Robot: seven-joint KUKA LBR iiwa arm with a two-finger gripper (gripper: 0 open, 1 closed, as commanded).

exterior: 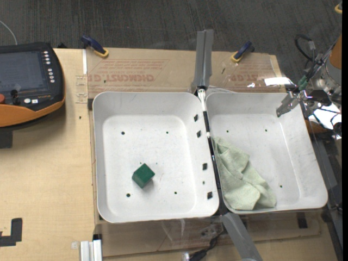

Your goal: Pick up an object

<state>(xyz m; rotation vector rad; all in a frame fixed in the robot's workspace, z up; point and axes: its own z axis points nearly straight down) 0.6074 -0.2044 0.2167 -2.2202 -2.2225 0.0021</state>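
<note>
The gripper [287,103] hangs at the far right corner of the right bin [322,192], its tip just over the white inner wall near the back rim. Behind it there is a tangle of cables and metal, and from where I stand it is too small and cluttered to say whether it is open or closed; I cannot tell. Nothing can be seen held in it.

Nearest to the gripper is a pale green cloth [242,179]. It lies crumpled in the same bin, toward the front and over to the left of the tip, pressed against the wall shared with the other bin. It is apart from the gripper, with bare white floor between them.

The small green block [143,175] is much farther off, well to the left of the gripper and nearer the front. It sits alone on the floor of the left bin [95,145], turned at a slight angle, touching no wall.

Beyond both bins, back from the gripper, lies brown cardboard [130,69] held by two blue-and-orange clamps [95,46]. Far across on the left of the bench rests a control pendant [27,83] with a dark screen
</note>
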